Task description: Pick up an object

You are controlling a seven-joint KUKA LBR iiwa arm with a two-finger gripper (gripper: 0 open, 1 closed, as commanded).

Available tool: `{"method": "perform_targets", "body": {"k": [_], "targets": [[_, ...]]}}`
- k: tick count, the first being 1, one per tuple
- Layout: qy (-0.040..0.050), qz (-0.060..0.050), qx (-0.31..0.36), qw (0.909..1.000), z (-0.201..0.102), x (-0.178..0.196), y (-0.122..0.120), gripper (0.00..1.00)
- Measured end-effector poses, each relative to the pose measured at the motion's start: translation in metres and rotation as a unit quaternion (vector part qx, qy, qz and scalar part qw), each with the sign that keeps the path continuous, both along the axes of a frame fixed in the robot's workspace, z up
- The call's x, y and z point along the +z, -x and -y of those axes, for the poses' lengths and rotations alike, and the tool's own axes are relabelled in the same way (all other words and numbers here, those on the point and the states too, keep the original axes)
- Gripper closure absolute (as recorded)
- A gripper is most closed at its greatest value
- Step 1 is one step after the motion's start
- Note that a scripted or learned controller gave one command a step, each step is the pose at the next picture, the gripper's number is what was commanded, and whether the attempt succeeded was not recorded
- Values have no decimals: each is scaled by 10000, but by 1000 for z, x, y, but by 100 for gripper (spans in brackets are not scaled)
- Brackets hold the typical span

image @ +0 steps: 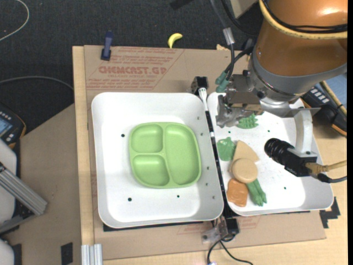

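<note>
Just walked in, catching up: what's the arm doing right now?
The gripper is down at the far end of the right bin, beside a green toy; nothing visibly held. More toy food lies nearer: a tan round piece and an orange piece. The left bin holds a green divided plate.

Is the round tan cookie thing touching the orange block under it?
Touching. In the camera view, the round tan piece overlaps the top edge of the orange block with no white bin floor showing between them.

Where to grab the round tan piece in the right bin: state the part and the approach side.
Grip the round tan piece across its rim, straight from above. It lies flat atop the pile, crowded by the orange block and green toy, so sideways entry looks blocked.
</note>
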State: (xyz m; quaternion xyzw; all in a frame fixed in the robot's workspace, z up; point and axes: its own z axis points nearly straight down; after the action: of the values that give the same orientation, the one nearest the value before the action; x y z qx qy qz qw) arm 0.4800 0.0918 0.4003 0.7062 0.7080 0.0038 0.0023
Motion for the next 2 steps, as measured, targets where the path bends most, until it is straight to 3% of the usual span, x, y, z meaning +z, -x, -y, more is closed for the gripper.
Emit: {"method": "perform_targets", "body": {"k": [1, 2], "targets": [[7, -73, 34, 10000, -87, -38, 2, 100], [-35, 58, 1, 10000, -90, 145, 0, 100]]}}
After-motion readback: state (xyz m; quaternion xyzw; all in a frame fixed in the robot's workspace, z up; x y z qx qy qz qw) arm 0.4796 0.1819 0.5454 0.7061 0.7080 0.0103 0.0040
